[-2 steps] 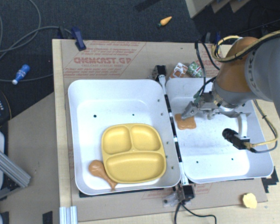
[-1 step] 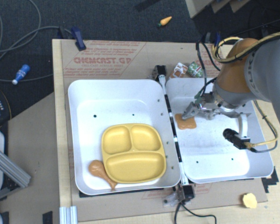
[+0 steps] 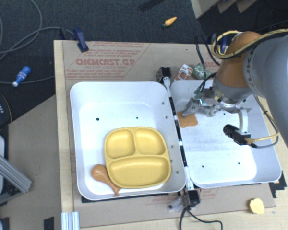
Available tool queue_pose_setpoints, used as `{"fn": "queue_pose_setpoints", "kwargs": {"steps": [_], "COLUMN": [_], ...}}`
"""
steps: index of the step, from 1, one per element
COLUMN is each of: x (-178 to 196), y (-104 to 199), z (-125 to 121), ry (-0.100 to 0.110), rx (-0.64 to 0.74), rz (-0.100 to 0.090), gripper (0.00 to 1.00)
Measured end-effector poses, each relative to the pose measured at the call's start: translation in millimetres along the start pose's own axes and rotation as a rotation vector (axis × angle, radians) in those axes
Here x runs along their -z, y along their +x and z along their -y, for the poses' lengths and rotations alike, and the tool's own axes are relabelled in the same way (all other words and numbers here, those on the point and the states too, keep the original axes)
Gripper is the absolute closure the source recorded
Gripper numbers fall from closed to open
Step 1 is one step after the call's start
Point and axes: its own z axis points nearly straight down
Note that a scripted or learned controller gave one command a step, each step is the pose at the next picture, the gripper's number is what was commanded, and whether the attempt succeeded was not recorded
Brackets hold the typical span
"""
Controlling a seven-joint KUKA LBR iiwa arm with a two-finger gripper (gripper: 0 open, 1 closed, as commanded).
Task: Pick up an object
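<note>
A flat tan-orange piece (image 3: 187, 120) lies in the right bin (image 3: 230, 166) against its left wall. My gripper (image 3: 198, 104) hangs just above and to the right of that piece, its tip reaching down to the piece's upper edge. The wrist hides much of the gripper. In the left bin (image 3: 86, 104) a yellow divided plate (image 3: 137, 157) lies flat, with a tan drumstick-shaped toy (image 3: 103, 175) beside its lower left corner.
A black cable plug (image 3: 236, 134) juts from the arm over the right bin. Small packets (image 3: 191, 72) lie at that bin's far edge. Off the bins lie a yellow lump (image 3: 256, 205), an orange bit (image 3: 170, 21), a blue bottle (image 3: 23, 74) and a blue clip (image 3: 80, 40).
</note>
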Motion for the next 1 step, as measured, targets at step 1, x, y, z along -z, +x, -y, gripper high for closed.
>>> {"fn": "queue_pose_setpoints", "kwargs": {"steps": [1], "x": [-0.2], "y": [-23.6], "z": [-12.7], "ry": [0.000], "rx": [-0.003], "rz": [0.001], "gripper": [0.00]}}
